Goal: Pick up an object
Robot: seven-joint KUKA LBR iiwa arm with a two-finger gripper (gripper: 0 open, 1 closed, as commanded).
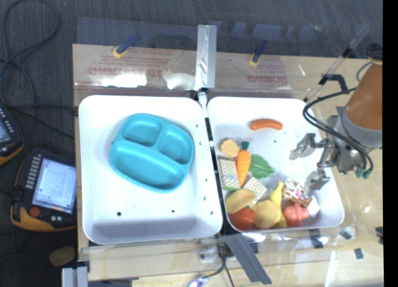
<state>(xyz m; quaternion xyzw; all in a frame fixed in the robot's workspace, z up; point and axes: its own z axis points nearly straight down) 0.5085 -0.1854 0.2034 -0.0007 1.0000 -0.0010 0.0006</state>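
The right bin (273,107) holds a heap of toy food along its front: a carrot (243,162), a green leafy piece (261,166), crackers (229,173), a yellow pear-like fruit (268,212), a red tomato (244,218) and a strawberry (296,213). An orange sausage (266,124) lies alone near the back. My gripper (311,163) hangs over the bin's right side, open, its two fingers spread apart with nothing between them. Its lower finger (316,180) ends just above the strawberry pile.
The left bin (99,211) contains a blue divided plate (152,150). A metal post (206,56) stands behind the seam between the bins. A black cable (314,115) loops off the wrist. A tablet-like pendant (46,183) lies on the floor at left.
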